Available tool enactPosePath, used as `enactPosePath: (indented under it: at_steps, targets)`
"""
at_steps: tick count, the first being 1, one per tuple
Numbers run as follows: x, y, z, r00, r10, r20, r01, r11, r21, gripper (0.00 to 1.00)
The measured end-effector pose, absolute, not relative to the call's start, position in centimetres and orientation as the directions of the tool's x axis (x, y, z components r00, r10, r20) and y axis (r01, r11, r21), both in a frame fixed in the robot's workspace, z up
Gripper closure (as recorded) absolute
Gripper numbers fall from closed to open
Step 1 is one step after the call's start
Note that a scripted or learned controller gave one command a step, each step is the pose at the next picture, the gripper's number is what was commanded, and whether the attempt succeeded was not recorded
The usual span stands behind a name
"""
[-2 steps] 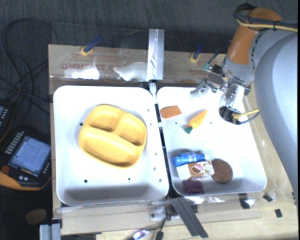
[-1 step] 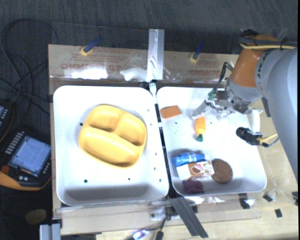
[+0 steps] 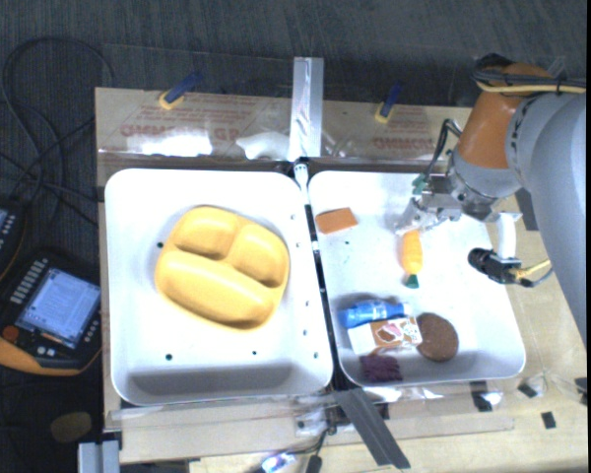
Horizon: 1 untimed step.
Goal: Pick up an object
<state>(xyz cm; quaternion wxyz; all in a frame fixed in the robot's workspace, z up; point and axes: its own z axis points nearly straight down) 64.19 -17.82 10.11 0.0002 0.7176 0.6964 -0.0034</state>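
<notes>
Orange-banded and grey, the arm reaches in from the right, its gripper (image 3: 426, 212) low in the upper part of the right bin (image 3: 512, 348), just above a small carrot-like toy (image 3: 411, 252) — whether the tips are spread or pressed together cannot be told. Nothing looks lifted yet — the pick seems still ahead.

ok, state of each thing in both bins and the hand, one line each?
yellow cushion-like object: lying flat in left bin.
orange block: flat, right bin, near the divider.
carrot-like toy: lying below the hand, apart from it.
blue tube: on its side.
small printed packet: flat, touching the brown disc.
purple item: against the front wall.
hand: over right bin, holding nothing visible.
</notes>
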Motion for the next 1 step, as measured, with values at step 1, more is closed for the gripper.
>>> enactPosePath:
  at_steps: [1]
  targets:
    - [63.07,-20.32,21.78,0.154,0.988,-0.004,0.988,-0.154,-0.001,1.0]
